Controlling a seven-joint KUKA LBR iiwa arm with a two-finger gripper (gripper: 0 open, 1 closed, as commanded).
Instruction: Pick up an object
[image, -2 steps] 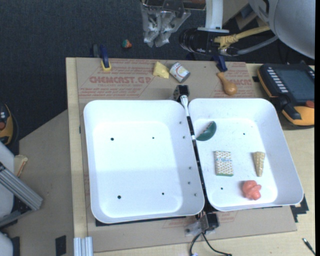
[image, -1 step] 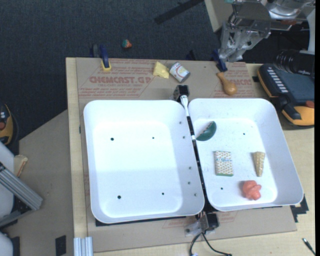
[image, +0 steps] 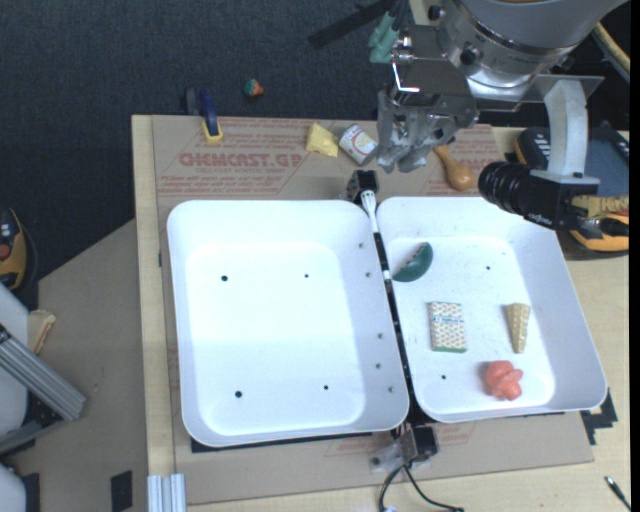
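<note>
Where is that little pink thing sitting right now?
The pink thing lies in the right bin, near its front edge, just below the cone-shaped piece and to the right of the patterned block.

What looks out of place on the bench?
Several items lie behind the bins on the board: a yellow piece, a small white carton and a tan pear-shaped toy. Another small toy sits on the dark floor.

two white bins (image: 200, 240), four small objects (image: 447, 327)
</note>
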